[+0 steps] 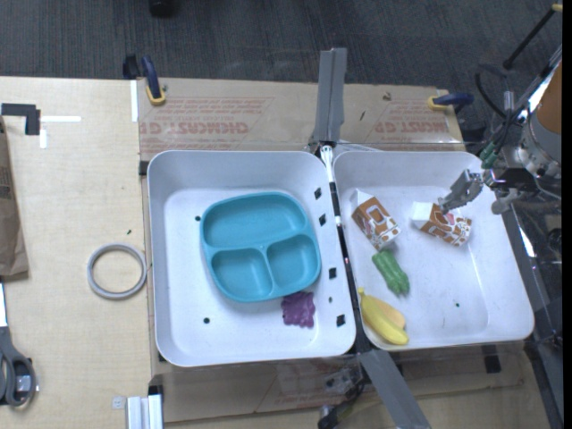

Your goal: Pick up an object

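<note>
— Banana sits nearest me, front of the right bin. What's the target?

— I'd take the small carton, back right. My gripper hovers just right of it and behind, almost touching; whether its fingers are spread I cannot tell. Its long axis runs left-right, so I'd come down leftward.

Arm cut off by right edge; only wrist section visible. Scissors at lower left cropped by left edge. Brown item on desk likewise cropped at left. Print on the two small cartons too small to read. Dark round object on floor: identity unclear.
</note>
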Robot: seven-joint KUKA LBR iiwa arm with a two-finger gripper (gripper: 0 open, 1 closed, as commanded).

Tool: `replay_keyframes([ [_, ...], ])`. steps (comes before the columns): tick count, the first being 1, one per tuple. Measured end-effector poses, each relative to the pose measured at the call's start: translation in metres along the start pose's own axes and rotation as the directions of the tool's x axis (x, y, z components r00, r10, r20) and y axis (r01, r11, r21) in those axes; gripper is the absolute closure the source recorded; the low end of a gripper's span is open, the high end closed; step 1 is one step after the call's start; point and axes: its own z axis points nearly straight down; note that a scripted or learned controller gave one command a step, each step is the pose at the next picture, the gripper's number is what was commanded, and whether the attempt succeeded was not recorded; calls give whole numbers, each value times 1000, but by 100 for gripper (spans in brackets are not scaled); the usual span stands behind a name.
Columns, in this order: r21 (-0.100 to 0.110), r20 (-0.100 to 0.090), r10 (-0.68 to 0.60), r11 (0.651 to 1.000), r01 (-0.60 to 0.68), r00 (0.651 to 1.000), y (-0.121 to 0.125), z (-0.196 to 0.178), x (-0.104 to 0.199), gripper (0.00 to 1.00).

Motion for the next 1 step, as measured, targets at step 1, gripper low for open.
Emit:
replay_keyframes([
  [1, 1, -1, 78, 997, -78, 997, -30, 148, 29, 0],
])
